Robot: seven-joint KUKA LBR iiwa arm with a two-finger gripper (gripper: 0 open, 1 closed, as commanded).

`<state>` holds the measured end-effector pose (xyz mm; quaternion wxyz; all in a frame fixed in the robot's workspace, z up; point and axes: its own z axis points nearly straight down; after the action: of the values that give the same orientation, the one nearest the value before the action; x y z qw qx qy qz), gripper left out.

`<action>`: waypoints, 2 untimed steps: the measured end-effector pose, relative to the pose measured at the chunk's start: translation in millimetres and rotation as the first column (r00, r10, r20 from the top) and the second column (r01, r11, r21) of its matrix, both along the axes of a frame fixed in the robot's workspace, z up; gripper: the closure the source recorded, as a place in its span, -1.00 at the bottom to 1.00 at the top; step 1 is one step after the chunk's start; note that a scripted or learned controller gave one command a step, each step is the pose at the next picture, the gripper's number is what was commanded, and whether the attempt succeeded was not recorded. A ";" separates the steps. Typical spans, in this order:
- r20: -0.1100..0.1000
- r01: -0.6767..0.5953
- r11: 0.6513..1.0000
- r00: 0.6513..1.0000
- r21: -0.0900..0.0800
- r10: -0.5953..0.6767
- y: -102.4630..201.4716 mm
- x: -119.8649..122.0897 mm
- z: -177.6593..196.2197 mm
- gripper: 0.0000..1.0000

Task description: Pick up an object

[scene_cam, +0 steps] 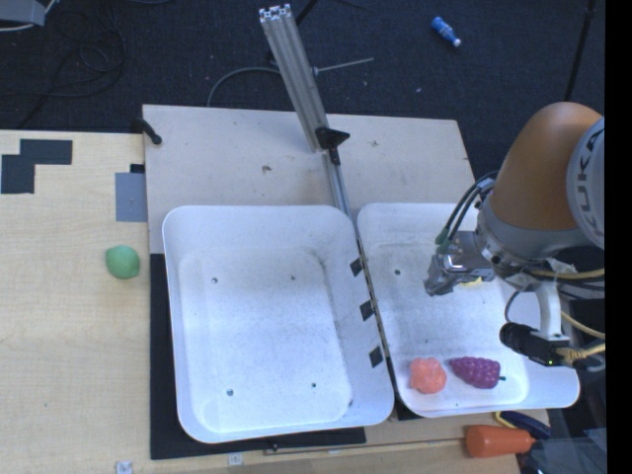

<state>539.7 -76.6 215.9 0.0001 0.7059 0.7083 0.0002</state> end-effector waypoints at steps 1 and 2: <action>-0.002 0.001 1.000 1.000 0.001 -0.001 50.9 -9.1 -4.7 1.00; -0.001 0.001 1.000 1.000 0.001 -0.001 99.0 -5.0 -6.7 1.00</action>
<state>534.7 22.3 209.3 -0.0005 0.7063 0.7080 -0.0001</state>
